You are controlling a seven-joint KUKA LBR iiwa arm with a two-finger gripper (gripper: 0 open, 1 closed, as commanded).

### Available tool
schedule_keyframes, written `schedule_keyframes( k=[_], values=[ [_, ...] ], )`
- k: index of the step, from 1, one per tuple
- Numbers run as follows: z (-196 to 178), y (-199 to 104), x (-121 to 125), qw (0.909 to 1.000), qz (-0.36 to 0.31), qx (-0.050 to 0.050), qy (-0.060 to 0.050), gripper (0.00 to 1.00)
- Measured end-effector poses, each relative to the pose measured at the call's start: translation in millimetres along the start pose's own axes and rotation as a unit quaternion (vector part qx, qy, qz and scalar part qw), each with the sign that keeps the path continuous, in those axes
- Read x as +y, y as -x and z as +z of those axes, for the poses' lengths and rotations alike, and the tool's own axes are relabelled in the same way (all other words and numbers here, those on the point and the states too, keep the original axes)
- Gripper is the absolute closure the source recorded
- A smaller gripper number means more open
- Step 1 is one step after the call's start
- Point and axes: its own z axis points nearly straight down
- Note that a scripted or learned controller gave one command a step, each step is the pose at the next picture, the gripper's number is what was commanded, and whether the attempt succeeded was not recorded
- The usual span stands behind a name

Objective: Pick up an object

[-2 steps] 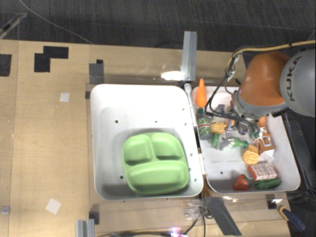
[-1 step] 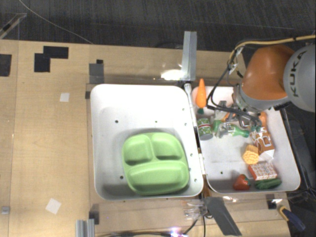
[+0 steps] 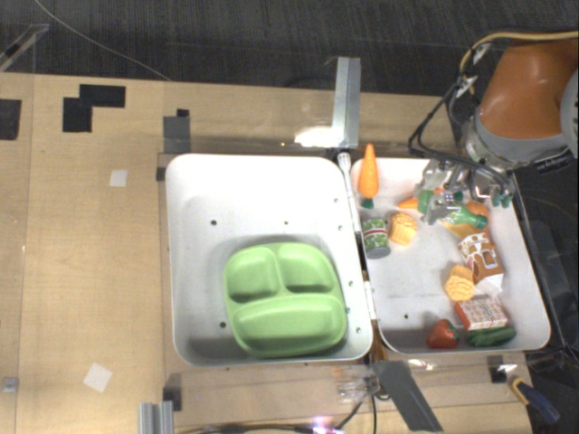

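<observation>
We saw two white bins side by side on the desk; the left bin held a green tray; the right bin held toy food. The end effector hung low over the far part of the right bin, near a carrot and a small can; we could not tell if it was wide or narrow. A waffle, a red box and a tomato lay nearer the front.
</observation>
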Motion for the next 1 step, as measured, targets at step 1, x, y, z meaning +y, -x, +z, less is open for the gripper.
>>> schedule_keyframes(
  k=[1],
  values=[
    [-51.7, 36.6, 11.4, 0.9967, 0.081, 0.003, 0.001, 1.00]
  ],
)
